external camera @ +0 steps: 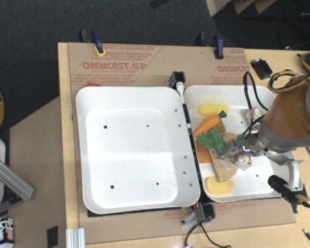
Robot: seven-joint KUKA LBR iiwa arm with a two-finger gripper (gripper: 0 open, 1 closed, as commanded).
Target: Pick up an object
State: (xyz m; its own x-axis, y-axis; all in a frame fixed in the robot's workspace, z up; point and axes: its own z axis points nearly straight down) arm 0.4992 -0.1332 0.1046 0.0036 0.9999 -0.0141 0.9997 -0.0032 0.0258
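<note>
Hand [228,155] low over right bin [258,187], finger state unclear; orange carrot [206,124], green leafy top, beside it.

My bench [144,56] is topped with brown cardboard printed with red lettering, and two blue clamps, a left one [97,41] and a right one [218,45], pin its far edge. On it sit two shallow white bins side by side, touching along a dark seam: the left bin [88,154] shows a few small dark dots on its floor. A black clip [176,78] sits at the far end of that seam, and another fitting [202,214] with trailing wires sits at the near end. Dark carpet [67,9] lies beyond the bench. An aluminium rail [10,177] angles in at the lower left.
</note>
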